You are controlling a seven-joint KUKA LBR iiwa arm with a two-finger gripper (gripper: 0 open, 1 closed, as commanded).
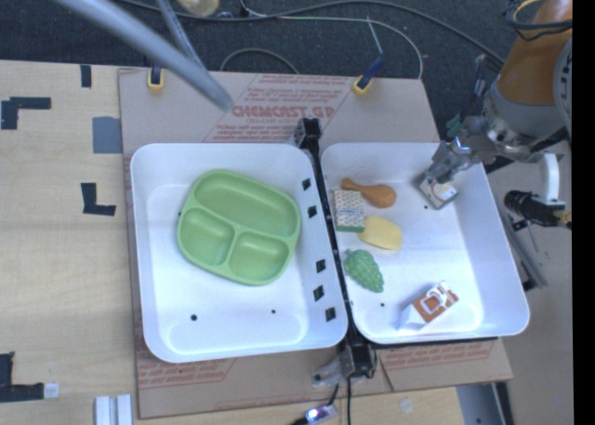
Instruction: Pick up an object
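From above, I see my table point(56, 228) with two white bins side by side. The left bin point(153, 321) has a green tray point(240, 226) with three parts lying flat in it. The right bin point(483, 265) has small toy foods. A brown chicken leg point(370, 193) lies near the wall between the bins. Just below it sit a checked little box point(350, 211) and a yellow lump point(382, 233), side by side. Below those is a green bunch of grapes point(364, 270). An orange and white carton point(433, 303) lies well apart, near the front of the bin. My claw point(440, 188) is low over the far right part of the right bin, away from all the toys. I cannot tell how my claw is set.
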